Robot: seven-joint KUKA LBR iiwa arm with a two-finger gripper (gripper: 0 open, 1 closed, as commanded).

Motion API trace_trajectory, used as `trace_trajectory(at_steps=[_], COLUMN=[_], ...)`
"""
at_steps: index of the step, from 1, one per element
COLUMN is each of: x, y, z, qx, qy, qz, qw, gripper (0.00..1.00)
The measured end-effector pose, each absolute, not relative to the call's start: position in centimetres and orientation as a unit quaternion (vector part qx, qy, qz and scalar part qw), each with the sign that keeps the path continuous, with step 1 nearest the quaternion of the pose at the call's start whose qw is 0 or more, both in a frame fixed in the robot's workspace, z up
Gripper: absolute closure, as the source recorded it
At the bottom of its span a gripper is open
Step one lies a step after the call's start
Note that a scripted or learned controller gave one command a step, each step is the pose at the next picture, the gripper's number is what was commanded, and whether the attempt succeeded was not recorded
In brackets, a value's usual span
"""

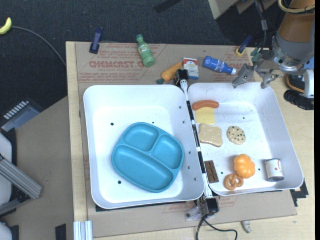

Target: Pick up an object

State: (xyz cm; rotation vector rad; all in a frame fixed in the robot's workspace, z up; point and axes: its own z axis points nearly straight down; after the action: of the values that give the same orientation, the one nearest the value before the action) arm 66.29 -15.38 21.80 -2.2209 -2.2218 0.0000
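My gripper (254,79) hangs over the far edge of the right bin (280,114), its two fingers spread open with nothing between them. Below it in that bin lie a sausage (205,104), a yellow cheese slice (205,116), a slice of toast (211,135), a chocolate-chip cookie (236,135), an orange fruit (244,166), a pretzel (231,182), a brown bar (210,171) and a small silver can (273,169). The nearest item, the sausage, sits well left of and nearer than the fingers.
The left bin (100,109) holds a blue divided plate (147,156). Behind the bins on the cardboard lie a green bottle (145,50), a blue bottle (219,65), a small carton (190,68), a carrot (171,72) and a dark blue clip (95,41).
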Motion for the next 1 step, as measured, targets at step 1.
trace_trajectory(at_steps=[1], x=[58.24], y=[-17.04], z=[14.77], qx=[-0.707], qy=[-0.707], qz=[0.0009], qw=[0.001], gripper=[0.0])
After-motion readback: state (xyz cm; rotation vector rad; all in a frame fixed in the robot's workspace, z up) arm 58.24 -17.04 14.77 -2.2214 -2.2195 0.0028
